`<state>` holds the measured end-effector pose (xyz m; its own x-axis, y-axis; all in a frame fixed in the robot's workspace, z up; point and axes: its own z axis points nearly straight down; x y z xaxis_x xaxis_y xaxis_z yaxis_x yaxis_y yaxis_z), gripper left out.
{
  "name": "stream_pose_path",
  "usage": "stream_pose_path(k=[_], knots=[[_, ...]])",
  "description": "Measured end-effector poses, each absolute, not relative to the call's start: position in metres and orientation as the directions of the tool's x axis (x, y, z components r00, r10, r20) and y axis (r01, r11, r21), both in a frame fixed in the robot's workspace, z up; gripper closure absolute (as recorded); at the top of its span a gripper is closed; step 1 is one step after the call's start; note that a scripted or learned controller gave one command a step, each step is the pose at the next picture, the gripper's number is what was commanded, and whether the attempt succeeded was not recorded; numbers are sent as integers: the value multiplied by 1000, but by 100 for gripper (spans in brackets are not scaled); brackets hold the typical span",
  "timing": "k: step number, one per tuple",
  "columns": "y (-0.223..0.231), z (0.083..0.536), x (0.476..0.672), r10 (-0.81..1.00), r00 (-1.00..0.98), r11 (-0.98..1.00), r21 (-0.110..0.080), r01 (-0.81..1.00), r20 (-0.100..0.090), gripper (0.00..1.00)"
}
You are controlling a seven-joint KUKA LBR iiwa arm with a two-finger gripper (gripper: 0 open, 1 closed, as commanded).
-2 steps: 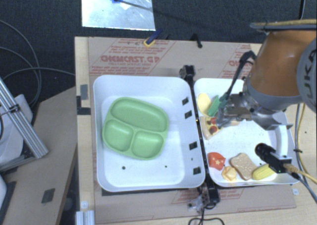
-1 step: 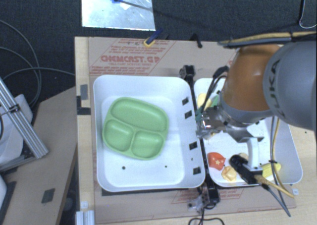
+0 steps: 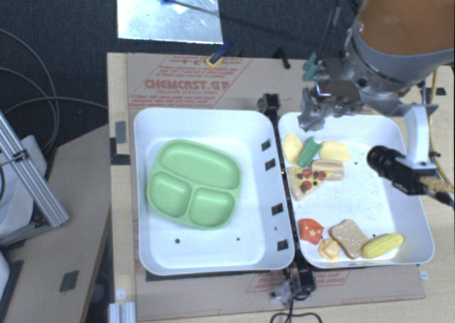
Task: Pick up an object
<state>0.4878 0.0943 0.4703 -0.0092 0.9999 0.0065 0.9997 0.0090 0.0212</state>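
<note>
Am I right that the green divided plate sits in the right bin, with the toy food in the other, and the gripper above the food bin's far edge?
Not quite. The camera view shows the green divided plate in the left bin; the toy food is in the right bin. The gripper is at that bin's far edge, as you said.

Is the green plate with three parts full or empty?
Empty. The green three-part plastic plate in the left white bin shows bare green in every compartment.
</note>
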Motion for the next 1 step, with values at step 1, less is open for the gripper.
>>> stream_pose_path(k=[1], knots=[[91,297,485,1000,0,0,-14,1000,-3,100]])
